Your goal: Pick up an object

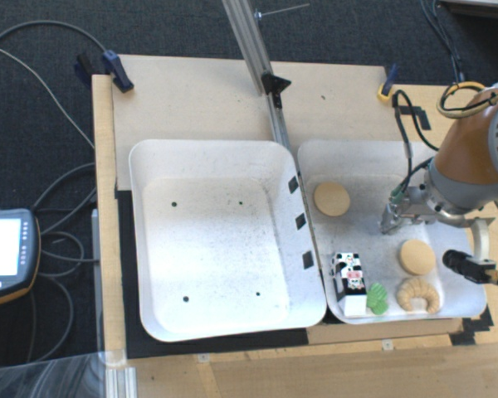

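Camera view puts the grey metal jaws (396,219) low over the right white bin (361,157), nothing visible between them; how far apart they stand I cannot tell. Nearest candidate, judged by position, is the round tan bread roll (417,256), lying just below-right; the flat tan disc (332,198) sits leftward, farther off.

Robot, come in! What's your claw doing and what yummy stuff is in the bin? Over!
Gripper low in right bin, holding nothing seen. Round bun just beside it, croissant below. Cookie off to the side. Nothing blocking.
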Motion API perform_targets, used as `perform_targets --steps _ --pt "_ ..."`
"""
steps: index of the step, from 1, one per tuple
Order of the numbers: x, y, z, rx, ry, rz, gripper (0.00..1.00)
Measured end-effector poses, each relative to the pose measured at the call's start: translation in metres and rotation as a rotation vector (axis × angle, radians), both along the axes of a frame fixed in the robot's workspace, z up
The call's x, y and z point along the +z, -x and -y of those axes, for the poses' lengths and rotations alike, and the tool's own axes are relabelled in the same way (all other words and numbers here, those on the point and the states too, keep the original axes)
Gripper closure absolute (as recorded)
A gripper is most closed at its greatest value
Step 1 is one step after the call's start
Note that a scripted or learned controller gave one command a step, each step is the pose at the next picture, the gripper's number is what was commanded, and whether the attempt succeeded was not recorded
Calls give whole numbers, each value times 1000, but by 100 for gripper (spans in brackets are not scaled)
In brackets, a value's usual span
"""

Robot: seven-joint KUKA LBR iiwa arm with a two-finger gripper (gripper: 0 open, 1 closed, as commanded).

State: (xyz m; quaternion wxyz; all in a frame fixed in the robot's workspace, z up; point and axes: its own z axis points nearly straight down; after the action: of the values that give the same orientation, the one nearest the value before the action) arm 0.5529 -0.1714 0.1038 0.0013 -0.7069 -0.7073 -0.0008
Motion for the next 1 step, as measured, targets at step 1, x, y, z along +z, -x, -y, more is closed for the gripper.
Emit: perform_targets --steps 1 --pt "54 -7 9 0 6 8 100"
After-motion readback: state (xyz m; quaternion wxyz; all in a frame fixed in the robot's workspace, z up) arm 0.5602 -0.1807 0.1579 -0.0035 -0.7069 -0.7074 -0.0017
